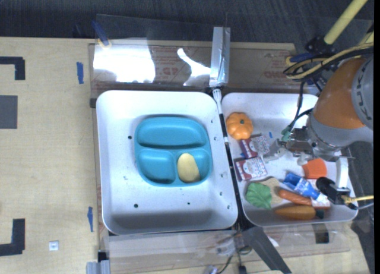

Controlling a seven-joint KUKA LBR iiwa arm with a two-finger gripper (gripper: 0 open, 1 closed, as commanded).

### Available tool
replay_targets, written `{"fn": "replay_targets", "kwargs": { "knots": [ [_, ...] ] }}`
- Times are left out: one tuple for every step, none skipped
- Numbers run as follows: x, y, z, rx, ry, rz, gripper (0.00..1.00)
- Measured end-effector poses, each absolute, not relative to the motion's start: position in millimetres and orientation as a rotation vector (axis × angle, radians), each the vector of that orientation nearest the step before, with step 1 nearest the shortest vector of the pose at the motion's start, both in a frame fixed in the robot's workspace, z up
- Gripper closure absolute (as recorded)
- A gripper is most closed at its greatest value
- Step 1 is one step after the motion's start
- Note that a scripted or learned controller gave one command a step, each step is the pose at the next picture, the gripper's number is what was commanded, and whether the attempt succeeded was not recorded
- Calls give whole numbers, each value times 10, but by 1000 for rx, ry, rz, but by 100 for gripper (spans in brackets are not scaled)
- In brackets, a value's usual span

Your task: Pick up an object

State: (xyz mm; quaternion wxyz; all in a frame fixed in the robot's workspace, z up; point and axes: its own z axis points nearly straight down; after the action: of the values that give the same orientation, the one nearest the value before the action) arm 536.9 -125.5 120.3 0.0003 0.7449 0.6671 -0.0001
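The right bin [267, 101] holds several small things. A small orange pumpkin [240, 125] lies at its far left. Two red-and-white packets [254, 158] lie below the pumpkin. A green leafy toy [259, 195], a carrot [290, 195], an orange-brown sausage shape [295, 211], a blue tube [300, 184] and an orange block [315, 167] crowd the near side. My gripper [281, 145] hangs low over the middle of this bin, just right of the upper packet and left of the orange block. Nothing shows between its fingers.
The left bin [113, 148] holds a blue divided plate [169, 133] with a yellow oval object [188, 167] in its near right compartment. A metal divider [219, 56] stands behind the bins. Yellow cables [314, 59] run at the far right.
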Motion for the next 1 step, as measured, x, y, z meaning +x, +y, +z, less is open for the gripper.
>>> {"fn": "replay_targets", "kwargs": {
  "knots": [
    [5190, -1669, 870, 2239, 2199, 5, 0]
  ]
}}
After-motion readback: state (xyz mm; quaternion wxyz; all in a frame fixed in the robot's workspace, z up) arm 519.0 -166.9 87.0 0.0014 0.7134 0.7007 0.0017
